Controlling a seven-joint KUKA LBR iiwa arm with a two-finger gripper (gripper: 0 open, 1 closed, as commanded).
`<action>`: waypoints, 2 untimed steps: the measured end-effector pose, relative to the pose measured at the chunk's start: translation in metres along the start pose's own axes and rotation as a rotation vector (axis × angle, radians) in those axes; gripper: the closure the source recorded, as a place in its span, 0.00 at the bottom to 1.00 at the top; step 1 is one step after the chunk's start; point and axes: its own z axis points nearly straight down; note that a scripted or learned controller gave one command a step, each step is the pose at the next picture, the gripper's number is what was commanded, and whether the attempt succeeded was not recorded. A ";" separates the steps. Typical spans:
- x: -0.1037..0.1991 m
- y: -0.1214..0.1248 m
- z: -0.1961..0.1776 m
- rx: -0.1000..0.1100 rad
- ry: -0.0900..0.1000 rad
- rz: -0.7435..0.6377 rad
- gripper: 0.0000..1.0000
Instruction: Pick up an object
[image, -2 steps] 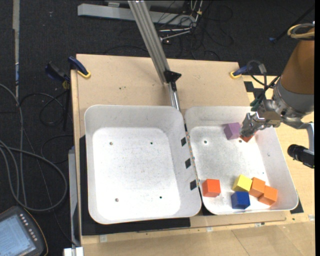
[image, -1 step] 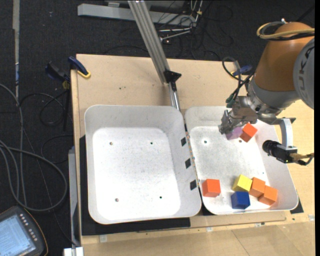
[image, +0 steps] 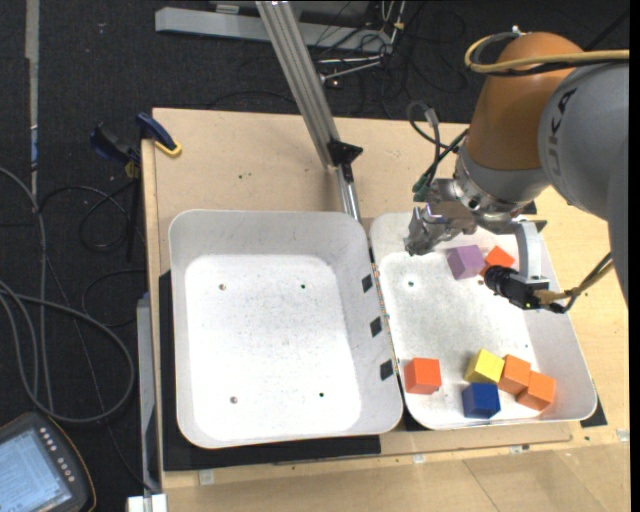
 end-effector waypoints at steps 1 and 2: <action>0.045 0.026 -0.006 -0.002 0.002 0.000 1.00; 0.087 0.058 0.012 -0.001 0.000 0.000 1.00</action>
